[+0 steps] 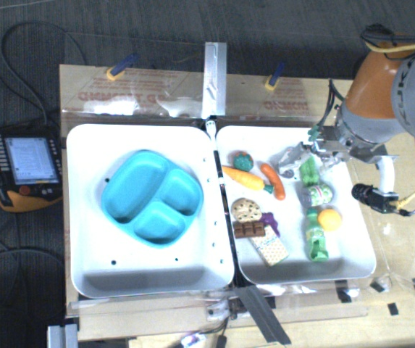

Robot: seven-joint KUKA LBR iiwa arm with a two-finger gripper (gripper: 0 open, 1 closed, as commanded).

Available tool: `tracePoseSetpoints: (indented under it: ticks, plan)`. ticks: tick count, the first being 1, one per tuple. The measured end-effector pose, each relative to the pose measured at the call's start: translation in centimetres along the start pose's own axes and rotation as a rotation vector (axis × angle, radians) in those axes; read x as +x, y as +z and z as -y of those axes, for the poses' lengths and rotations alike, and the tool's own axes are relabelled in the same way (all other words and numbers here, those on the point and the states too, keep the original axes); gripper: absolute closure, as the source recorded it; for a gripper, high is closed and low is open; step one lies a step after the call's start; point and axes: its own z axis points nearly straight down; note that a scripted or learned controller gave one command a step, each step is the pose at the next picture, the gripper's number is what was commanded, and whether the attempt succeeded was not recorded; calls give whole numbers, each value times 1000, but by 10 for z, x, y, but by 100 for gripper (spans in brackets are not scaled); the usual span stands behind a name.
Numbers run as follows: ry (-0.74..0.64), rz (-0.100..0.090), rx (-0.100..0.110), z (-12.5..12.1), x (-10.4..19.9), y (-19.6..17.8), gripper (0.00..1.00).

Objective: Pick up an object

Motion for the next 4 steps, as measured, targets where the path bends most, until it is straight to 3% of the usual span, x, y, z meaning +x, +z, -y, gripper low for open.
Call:
tracePoseSetpoints:
  ticks: [1, 2, 3, 4]
  plan:
    - [-81, 9, -15, -41, -31, 89, 0]
    - [-131, 7, -7, -58, -32, 89, 0]
    - [-39, -7, -15, -64, -55, 93, 0]
    - [71, 4, -11, -62, -42, 100, 0]
